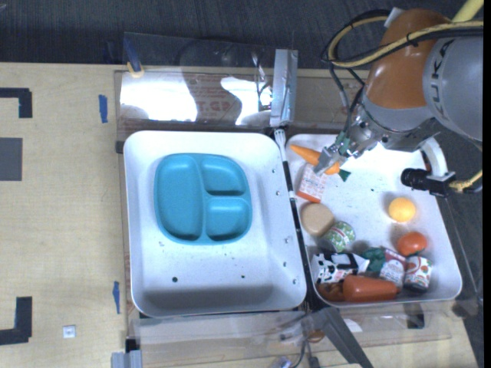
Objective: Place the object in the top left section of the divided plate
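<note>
A blue divided plate (201, 198) lies in the left white bin (146, 282). It has one large section on its left and two smaller ones on its right, all bare. My gripper (334, 158) is low over the upper left corner of the right bin (445, 228). It sits right at the thick end of an orange toy carrot (307, 154) that lies on the bin floor. The carrot's green top (343, 175) pokes out below the gripper. The gripper's own body hides the contact with the carrot.
The right bin also holds a white and red packet (311, 184), a beige bun (316, 218), a yellow ball (402, 209), a red tomato (412, 243), a red sausage shape (367, 287) and several small cans and toys along its front. A raised divider (290, 198) separates the bins.
</note>
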{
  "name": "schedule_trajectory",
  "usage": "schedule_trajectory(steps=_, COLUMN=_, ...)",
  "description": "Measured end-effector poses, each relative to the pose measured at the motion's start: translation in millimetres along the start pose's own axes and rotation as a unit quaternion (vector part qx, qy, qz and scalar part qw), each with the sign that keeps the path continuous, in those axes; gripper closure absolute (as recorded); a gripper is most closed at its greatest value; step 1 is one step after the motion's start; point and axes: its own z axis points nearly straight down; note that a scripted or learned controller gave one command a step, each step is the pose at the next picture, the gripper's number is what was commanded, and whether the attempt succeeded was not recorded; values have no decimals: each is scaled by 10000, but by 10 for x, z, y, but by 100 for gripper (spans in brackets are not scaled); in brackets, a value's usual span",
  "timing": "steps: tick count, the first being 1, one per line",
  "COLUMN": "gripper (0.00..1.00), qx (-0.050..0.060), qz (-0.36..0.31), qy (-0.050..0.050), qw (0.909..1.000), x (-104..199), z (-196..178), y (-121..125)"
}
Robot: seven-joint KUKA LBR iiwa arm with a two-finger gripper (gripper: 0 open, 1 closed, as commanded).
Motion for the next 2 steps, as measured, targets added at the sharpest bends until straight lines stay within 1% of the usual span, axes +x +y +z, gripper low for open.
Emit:
schedule_trajectory(steps=1, gripper=100, qx=-23, qz=-876, qy=-1, qw=9962, x=412, z=-196, y=645)
schedule_trajectory(steps=2, gripper=100, qx=-19, qz=-748, qy=3, qw=9972, x=889, z=-178, y=880)
